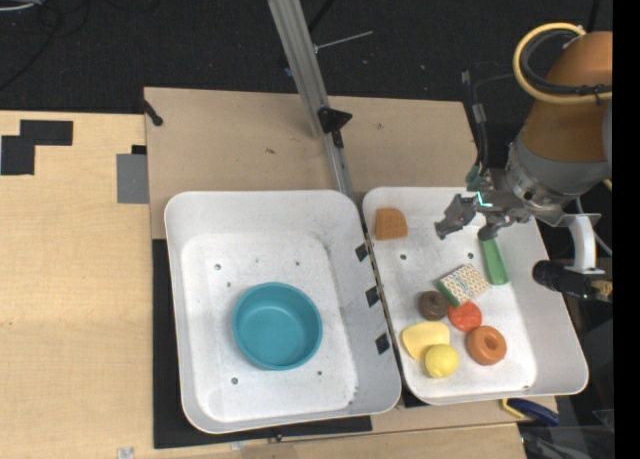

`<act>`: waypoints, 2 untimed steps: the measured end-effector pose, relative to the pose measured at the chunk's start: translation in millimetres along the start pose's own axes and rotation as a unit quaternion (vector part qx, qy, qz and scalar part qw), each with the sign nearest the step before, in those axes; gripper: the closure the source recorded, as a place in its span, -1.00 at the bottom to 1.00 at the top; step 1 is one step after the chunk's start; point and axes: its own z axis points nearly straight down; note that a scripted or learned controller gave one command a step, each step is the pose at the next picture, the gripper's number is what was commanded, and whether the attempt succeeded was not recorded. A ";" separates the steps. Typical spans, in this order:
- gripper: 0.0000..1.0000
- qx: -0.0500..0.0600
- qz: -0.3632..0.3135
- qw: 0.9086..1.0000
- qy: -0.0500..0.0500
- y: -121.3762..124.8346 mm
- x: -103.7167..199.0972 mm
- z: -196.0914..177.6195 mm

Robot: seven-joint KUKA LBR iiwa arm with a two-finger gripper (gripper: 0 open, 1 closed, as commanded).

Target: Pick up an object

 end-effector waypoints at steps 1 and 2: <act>-1.00 0.000 0.000 1.000 0.000 0.0 0.0 0.0; -1.00 0.002 0.000 1.000 0.000 -8.6 -3.9 58.0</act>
